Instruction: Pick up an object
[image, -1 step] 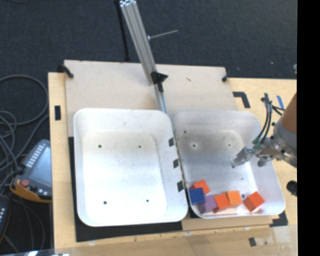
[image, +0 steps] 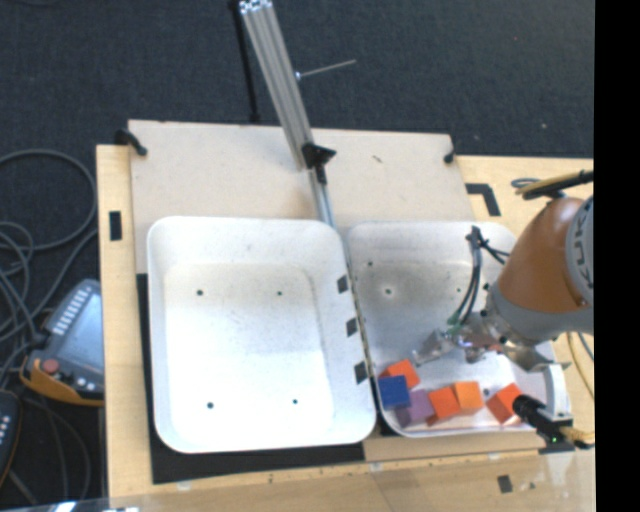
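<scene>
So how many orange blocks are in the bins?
3, all in the right white bin along its near edge: one small orange block beside the blue block, one next to the purple block, one furthest right. The arm may hide more.

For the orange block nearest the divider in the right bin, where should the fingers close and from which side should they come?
Take the orange block from above, closing on its left and right faces. A blue block touches its near side, so that side offers no gap, while its far side faces bare bin floor. The gripper sits just to its right, over the right bin.

three orange blocks (image: 467, 397), two purple blocks (image: 417, 406)
</scene>
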